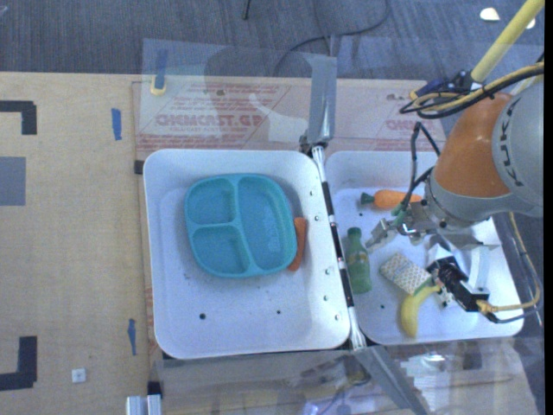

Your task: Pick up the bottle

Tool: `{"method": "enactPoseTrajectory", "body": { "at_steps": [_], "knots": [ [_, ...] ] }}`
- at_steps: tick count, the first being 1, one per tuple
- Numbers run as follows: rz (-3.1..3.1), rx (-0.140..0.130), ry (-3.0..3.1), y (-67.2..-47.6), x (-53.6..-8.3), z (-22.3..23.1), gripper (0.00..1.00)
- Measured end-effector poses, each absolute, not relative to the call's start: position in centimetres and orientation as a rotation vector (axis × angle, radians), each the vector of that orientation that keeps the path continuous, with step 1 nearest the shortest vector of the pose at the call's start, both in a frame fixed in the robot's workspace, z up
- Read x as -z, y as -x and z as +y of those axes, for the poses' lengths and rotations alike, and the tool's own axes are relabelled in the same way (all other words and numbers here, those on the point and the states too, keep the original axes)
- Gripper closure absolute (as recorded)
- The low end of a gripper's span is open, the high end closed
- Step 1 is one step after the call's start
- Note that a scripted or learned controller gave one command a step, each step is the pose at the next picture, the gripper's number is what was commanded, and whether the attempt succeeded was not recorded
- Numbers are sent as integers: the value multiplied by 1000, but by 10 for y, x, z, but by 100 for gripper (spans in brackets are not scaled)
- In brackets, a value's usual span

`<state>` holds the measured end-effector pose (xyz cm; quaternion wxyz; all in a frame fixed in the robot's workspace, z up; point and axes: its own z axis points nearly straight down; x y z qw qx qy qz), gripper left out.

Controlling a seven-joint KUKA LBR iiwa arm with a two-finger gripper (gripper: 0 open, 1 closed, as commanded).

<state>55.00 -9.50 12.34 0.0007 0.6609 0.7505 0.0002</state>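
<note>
Smooth white plastic with a faint sheen is seen in both bins (173,318). The turquoise divided plate (240,225) looks like glossy moulded plastic. The green bottle (357,260) appears as smooth plastic, the banana (414,308) as matt. The counter (69,232) is surfaced in matt, light wood-like board, marked with blue tape (117,124). The arm's orange band (464,156) is glossy.

the bottle (357,260) is lying close along the right bin's (510,322) left wall, leaving little room on that side. its right side is facing open white floor. a sponge (403,271) and banana (414,308) are sitting near its lower right, a carrot (390,200) above it. the arm (484,158) is hanging over the bin's middle and right. in the left bin (242,331), a blue tray (239,225) is taking the centre.
</note>
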Motion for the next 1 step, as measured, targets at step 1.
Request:
{"method": "enactPoseTrajectory", "body": {
  "at_steps": [1],
  "knots": [
    [2168,-7,-2266,-553,-89,-99,0]
  ]
}}
